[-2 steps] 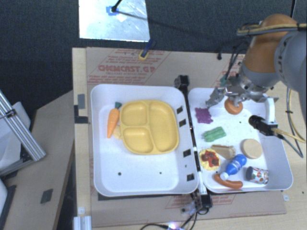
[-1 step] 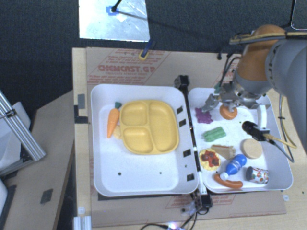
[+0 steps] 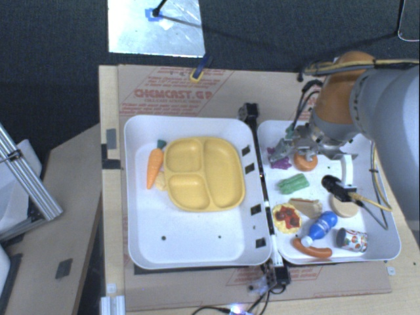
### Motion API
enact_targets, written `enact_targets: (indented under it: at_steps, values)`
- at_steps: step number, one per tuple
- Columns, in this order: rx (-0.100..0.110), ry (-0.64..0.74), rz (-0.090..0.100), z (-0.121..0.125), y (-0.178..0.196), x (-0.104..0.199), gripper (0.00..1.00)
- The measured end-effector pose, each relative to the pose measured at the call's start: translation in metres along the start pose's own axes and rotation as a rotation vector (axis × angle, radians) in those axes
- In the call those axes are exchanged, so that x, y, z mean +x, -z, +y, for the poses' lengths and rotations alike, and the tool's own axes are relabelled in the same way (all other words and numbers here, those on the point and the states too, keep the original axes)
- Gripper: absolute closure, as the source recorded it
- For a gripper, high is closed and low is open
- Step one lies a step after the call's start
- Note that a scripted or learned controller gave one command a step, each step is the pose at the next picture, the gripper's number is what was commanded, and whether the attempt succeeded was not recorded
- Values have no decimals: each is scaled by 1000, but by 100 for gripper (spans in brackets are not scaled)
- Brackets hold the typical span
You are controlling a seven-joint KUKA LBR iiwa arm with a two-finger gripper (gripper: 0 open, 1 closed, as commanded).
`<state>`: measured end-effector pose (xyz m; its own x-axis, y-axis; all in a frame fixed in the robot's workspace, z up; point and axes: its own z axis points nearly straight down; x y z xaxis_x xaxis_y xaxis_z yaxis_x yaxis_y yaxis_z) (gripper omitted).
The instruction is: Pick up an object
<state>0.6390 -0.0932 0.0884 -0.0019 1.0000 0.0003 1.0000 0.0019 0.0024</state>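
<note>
Tool hangs low over the right bin's far left corner, just above a purple toy beside a doughnut; whether it is open, I cannot tell.

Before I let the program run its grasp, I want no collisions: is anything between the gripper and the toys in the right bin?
Nothing visible stands between them. The gripper is already low over the right bin, at the purple toy and beside the orange ring. The green toy lies just below, uncovered.
</note>
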Motion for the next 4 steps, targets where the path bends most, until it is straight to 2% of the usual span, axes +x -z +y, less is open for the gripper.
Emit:
enact_targets:
  at_steps: [1, 2, 3, 4]
  values:
    - [-4, 1, -1, 2, 0, 0, 0]
    - [-13, 0, -6, 5, 13, -2, 100]
    - [-5, 2, -1, 15, 74, -2, 100]
    - [-6, 3, -1, 18, 139, -3, 100]
